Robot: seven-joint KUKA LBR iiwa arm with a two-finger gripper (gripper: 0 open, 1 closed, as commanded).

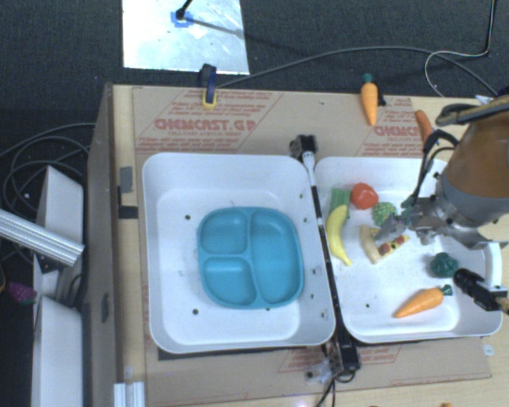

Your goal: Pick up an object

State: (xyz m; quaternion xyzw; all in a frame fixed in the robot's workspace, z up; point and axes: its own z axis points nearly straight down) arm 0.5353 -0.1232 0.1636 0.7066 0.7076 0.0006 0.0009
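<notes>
Fingers (pixel 396 227) blurred, over pizza slice (pixel 383 246)

Two white bins are sitting side by side on the worktop (pixel 237 113). A blue plate (pixel 250 257) with three parts is lying in the left bin (pixel 165 227). In the right bin (pixel 356 316), a banana (pixel 337 235), a red tomato (pixel 364 196), a pizza slice (pixel 383 245), a green broccoli (pixel 384 211) and a carrot (pixel 420 303) are lying about. The gripper (pixel 399 225) is hanging low, just beside the pizza slice and broccoli. Another carrot (pixel 370 101) is lying on the worktop behind the bins.
</notes>
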